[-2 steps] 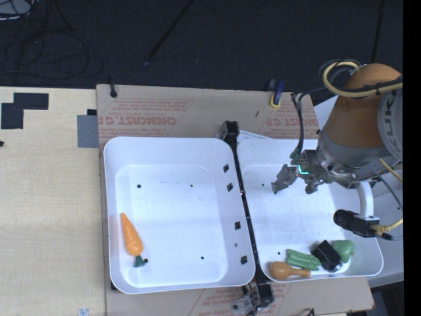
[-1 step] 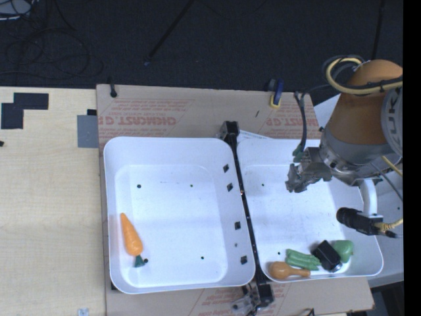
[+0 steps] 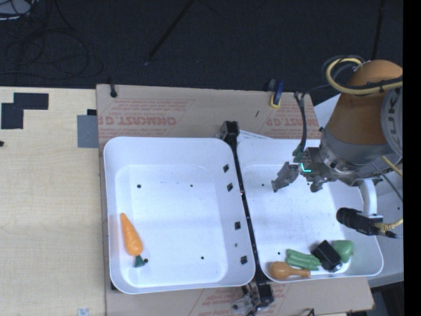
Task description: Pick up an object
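Grey two-finger gripper (image 3: 287,176) hovers over the right white bin (image 3: 263,160), jaws spread, nothing between them. Small orange plastic carrot (image 3: 131,235) lies in the left white bin (image 3: 164,147), front-left corner. Likely light, stiff, slick; pinch across its thick middle.

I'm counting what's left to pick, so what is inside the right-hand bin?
The right-hand bin holds a cluster at its near edge: an orange pear-shaped toy, green pods, a black block over a green piece. Anything beneath the block stays hidden.
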{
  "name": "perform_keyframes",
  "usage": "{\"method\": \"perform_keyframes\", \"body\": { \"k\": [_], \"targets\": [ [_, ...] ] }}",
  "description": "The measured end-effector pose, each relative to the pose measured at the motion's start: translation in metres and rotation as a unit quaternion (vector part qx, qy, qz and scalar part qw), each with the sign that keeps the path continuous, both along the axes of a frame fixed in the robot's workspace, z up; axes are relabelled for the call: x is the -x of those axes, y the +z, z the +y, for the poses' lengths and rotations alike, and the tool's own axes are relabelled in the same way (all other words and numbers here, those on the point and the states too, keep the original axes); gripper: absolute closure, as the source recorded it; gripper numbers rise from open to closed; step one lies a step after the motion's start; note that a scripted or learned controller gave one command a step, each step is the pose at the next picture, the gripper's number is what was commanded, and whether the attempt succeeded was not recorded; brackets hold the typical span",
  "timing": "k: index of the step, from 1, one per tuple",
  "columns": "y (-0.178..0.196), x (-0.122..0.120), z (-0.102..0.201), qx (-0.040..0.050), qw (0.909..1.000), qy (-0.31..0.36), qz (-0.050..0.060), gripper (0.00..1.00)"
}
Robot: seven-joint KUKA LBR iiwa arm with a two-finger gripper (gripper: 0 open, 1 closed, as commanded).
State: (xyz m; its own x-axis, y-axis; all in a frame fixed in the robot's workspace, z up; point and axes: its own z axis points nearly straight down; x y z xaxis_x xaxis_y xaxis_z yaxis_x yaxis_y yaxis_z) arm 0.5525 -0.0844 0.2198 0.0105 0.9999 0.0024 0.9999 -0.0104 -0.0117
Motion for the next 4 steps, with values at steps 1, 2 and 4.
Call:
{"method": "perform_keyframes", "body": {
  "k": [1, 2, 4],
  "targets": [
    [0.010, 0.000, -0.001, 0.0000, 1.0000, -0.001, 0.000, 1.00],
    [-0.027, -0.068, 0.067, 0.0006, 0.9999, 0.009, -0.006, 1.00],
    [-0.018, -0.091, 0.113, 0.0015, 1.0000, 0.006, -0.004, 0.00]
  ]
}}
